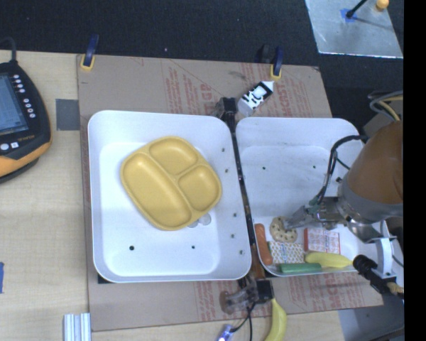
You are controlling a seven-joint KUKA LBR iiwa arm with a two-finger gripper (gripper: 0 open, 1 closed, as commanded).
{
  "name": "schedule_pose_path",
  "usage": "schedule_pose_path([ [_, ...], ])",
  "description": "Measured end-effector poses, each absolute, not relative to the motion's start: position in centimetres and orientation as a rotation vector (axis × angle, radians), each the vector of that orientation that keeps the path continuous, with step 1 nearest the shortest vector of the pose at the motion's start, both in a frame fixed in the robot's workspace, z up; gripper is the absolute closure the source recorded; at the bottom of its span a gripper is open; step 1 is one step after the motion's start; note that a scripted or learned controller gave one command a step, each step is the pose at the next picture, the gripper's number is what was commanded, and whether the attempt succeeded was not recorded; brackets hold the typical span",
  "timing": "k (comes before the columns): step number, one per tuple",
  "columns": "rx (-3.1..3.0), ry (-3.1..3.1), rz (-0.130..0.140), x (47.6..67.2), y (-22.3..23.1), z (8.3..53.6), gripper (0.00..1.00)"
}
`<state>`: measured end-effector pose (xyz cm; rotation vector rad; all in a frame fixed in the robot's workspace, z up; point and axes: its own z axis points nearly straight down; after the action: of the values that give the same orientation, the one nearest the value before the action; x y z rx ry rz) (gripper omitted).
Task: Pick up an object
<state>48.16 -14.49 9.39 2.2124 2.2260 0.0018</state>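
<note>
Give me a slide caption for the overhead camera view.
Arm's tool lowered over a cracker in the right bin; yellow divided plate in the left bin.

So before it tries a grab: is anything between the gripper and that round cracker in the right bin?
Nothing visible. The gripper sits right beside the cracker in the right bin; the red packet and banana lie off to the side.

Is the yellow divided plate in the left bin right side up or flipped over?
Right side up. The yellow divided plate shows three recessed compartments with raised ridges between them, facing the camera, and lies flat on the left bin floor.
</note>
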Motion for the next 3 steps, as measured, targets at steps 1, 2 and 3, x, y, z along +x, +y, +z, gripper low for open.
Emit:
schedule_pose_path([
  [1,2.212,2.228,0.000,56.0,-11.5,9.4,0.00],
  [2,2.213,2.226,0.001,51.1,-11.5,9.4,0.00],
  [3,2.217,2.227,-0.002,57.8,-15.8,15.2,0.00],
])
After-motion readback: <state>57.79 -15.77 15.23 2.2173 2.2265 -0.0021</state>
